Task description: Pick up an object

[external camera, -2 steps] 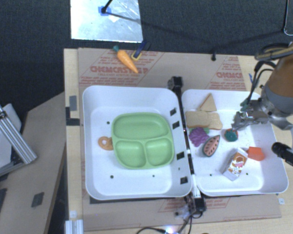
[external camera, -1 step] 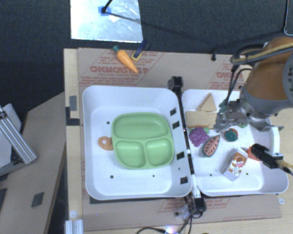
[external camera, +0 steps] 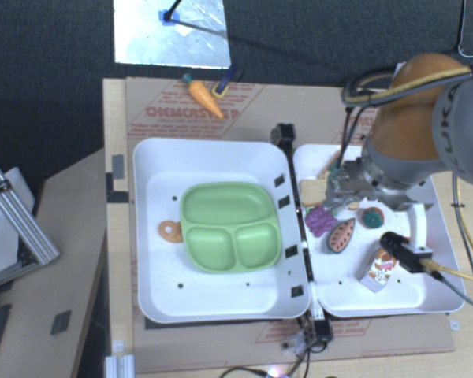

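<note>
The hand (external camera: 348,186) sits low under the arm's bulky wrist, and its fingertips are too dark and crowded to tell whether they stand apart or closed. The arm (external camera: 426,116) itself runs off the frame's right edge. Directly behind the hand, the right bin (external camera: 394,302) loses its far wall and back corner to the arm. A tan object (external camera: 310,189) touching the hand is partly covered, its kind unclear.

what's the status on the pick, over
Tool low in right bin, fingers unclear. Nothing seen held. Grapes and melon slice close beside it.
</note>
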`<move>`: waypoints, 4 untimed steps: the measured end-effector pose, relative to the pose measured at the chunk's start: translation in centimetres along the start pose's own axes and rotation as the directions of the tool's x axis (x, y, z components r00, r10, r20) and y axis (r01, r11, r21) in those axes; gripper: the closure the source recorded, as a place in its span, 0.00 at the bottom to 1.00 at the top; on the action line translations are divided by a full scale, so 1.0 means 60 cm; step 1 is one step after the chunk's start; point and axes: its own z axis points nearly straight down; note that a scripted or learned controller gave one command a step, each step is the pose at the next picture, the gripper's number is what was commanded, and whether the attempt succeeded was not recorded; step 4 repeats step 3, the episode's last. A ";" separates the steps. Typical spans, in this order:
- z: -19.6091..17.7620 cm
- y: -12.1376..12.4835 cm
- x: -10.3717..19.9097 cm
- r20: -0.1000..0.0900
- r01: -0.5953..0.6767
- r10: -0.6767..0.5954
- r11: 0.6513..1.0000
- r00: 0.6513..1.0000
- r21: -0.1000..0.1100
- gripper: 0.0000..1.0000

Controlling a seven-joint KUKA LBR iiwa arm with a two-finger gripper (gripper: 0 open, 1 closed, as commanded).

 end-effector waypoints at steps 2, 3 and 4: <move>0.019 -0.019 0.094 0.001 -0.003 0.003 1.000 1.000 0.001 1.00; -0.012 -0.023 0.087 0.001 -0.005 0.005 1.000 1.000 -0.001 1.00; -0.012 -0.023 0.087 0.001 -0.005 0.005 1.000 1.000 -0.001 1.00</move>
